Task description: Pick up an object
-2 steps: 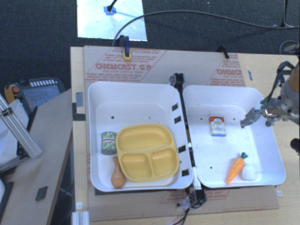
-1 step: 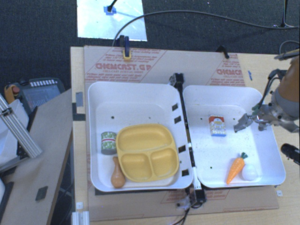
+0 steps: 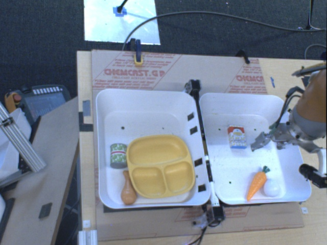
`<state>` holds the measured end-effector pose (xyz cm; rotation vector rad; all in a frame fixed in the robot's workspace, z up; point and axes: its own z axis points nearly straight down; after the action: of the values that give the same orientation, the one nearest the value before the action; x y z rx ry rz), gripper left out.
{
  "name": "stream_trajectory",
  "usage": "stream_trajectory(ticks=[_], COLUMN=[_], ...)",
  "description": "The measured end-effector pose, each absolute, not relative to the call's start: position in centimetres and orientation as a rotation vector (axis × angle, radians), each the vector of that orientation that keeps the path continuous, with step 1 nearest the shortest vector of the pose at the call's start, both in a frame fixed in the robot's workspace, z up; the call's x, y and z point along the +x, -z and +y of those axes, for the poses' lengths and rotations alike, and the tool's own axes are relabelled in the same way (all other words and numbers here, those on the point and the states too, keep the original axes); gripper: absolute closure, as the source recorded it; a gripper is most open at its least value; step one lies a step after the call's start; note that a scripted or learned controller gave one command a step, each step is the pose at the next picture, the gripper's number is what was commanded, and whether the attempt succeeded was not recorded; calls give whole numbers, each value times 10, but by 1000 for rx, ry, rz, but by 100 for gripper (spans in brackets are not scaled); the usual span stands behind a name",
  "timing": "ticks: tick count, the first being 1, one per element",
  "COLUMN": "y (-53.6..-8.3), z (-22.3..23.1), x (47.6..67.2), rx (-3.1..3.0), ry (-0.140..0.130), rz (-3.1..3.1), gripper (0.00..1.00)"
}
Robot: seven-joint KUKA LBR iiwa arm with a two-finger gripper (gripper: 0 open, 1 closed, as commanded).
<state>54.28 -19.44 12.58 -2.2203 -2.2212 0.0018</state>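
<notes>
In the right bin (image 3: pixel 240 103) a small red, white and blue carton (image 3: pixel 236 137) lies near the middle. An orange toy carrot (image 3: pixel 256 185) and a white rounded object (image 3: pixel 272 189) sit side by side at the front right. My gripper (image 3: pixel 260 140) hangs low over the right bin, just right of the carton and apart from it, above the carrot in the view. I see nothing held in it. The left bin (image 3: pixel 148 103) holds a yellow divided plate (image 3: pixel 161 166), a small green can (image 3: pixel 118 155) and a tan pear-shaped piece (image 3: pixel 127 190).
The two bins meet at a black-clipped divider (image 3: pixel 202 147). The grey arm with its orange band (image 3: pixel 309 111) covers the right bin's far right wall. A cardboard sheet (image 3: pixel 173 70) lies under both bins. A grey side table (image 3: pixel 46 152) stands at the left.
</notes>
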Motion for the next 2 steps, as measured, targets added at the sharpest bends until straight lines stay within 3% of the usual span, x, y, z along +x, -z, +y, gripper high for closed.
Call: stream_trajectory(ticks=[1, 2], y=[-139, -202], z=[-194, -194], x=[544, 541], rx=[-2223, -2222], ry=[2, 5], rz=[-2225, -2230], gripper=[100, 100])
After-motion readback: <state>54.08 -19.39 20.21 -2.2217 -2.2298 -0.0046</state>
